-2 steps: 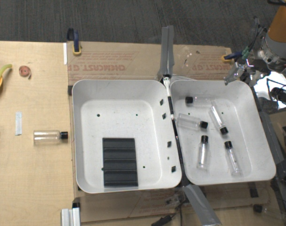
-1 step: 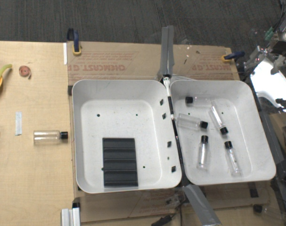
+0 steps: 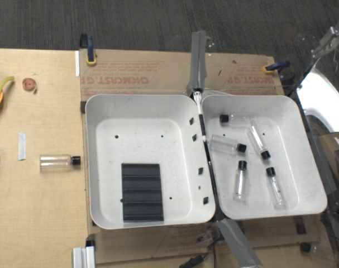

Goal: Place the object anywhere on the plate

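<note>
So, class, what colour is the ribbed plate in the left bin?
Black; the plate shows best in the camera view.

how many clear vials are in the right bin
5, all in the right bin: top one, middle-left, middle-right, lower-left, lower-right.

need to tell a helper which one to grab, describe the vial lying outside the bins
Start at the left white bin and look past its left wall onto the bare wooden bench. There lies a clear plastic vial with a black cap, cap towards the bin. Unlike the similar vials in the right white bin, it lies alone on wood.
</note>
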Robot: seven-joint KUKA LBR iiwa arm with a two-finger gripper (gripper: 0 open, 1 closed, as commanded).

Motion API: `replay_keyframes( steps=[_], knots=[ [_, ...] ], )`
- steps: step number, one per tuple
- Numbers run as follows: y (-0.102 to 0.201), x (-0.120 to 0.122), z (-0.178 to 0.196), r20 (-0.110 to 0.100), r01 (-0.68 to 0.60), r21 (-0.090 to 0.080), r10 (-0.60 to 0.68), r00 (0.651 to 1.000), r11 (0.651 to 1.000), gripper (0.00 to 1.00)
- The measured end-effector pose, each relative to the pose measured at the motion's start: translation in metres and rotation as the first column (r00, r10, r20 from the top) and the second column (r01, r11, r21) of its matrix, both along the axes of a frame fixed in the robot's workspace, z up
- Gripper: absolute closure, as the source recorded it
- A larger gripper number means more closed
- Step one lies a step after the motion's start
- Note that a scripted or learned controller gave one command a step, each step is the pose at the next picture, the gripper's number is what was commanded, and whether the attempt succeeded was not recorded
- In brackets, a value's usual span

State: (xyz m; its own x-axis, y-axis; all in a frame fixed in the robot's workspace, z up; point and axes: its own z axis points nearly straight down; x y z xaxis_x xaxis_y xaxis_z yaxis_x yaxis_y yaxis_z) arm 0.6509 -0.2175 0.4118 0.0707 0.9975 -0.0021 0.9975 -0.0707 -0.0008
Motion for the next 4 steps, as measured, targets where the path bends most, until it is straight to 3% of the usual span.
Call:
replay_keyframes(
  steps=[1, 2, 3, 4],
  knots=[
    [0.086, 0.008, 0.005, -0.002, 0.196, 0.000, -0.196, 0.981, 0.981, 0.00],
    [0.001, 0.008, 0.028, -0.001, 0.302, 0.000, -0.302, 0.953, 0.953, 0.00],
    [0.045, 0.008, 0.028, -0.003, 0.460, -0.001, -0.460, 0.888, 0.888, 0.00],
    [0.014, 0.009, 0.028, -0.001, 0.596, -0.001, -0.596, 0.803, 0.803, 0.00]
  ],
)
